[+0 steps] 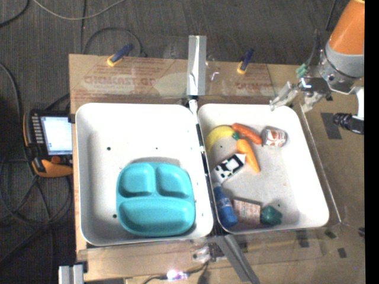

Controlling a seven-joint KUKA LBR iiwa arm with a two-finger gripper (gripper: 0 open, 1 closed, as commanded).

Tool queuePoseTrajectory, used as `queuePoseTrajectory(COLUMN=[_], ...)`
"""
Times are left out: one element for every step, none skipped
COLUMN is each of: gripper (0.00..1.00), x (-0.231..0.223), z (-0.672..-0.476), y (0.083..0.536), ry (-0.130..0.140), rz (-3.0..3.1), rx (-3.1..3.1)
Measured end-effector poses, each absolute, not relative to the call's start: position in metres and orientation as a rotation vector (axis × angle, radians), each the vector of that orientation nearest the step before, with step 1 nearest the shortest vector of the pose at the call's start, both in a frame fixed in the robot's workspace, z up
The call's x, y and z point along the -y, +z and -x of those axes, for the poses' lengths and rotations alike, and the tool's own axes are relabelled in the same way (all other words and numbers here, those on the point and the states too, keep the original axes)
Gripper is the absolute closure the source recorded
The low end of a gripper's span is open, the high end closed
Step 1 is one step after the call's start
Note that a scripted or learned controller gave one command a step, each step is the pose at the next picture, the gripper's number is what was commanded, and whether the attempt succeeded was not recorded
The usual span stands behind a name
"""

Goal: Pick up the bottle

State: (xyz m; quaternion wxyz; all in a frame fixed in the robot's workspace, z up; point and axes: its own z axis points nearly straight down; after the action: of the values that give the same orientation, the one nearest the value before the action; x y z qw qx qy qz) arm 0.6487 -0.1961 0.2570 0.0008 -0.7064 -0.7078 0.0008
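While the blue bottle (224, 206) lies on its side at the near-left corner of the right bin (308, 176), close against the wall shared with the left bin (89, 158), the pick has not started. Nothing touches the bottle, which rests just beside a small brown packet (247, 209) and below a black-and-white carton (228, 166). Positioned above the far-right corner of the right bin, well apart from the bottle, the gripper (290, 96) carries nothing, with its jaws spread open; approach, descent, closure and lift all remain.
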Motion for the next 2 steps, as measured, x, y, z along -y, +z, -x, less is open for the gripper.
queuePoseTrajectory(gripper=[0.0,0.0], x=[0.123,0.049], z=[-0.612,-0.589], y=[0.167,0.203], ry=[0.007,0.008], rz=[2.785,2.898], rx=[1.446,1.206])
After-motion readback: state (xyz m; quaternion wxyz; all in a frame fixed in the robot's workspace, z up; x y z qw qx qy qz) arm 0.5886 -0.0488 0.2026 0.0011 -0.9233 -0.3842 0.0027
